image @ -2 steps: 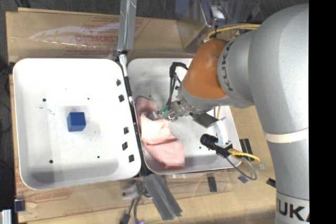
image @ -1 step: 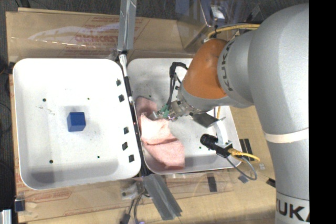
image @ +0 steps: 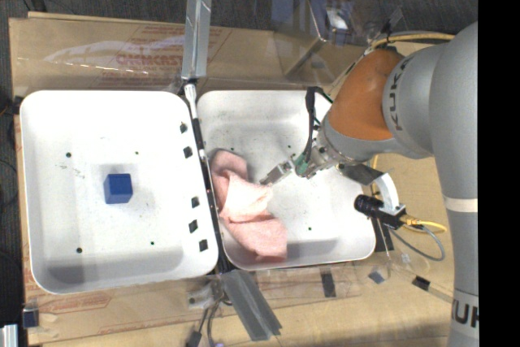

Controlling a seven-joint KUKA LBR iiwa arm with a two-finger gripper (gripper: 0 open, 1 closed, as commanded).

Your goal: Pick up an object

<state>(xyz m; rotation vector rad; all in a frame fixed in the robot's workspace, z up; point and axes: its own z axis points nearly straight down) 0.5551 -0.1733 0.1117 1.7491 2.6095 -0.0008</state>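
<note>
The grey arm point(image: 443, 126) with its orange band point(image: 361, 106) reaches in from the right, over the right bin point(image: 268, 106). The left bin point(image: 49, 134) sits just beside it, the two touching along a central divider. A crumpled pink cloth point(image: 248, 211) lies in the right bin against its left wall, toward the near side. The gripper point(image: 275, 172) is low over the bin floor, its tip at the cloth's far upper edge; finger state: cannot tell. A small blue cube point(image: 119, 188) rests near the middle of the left bin.
</note>
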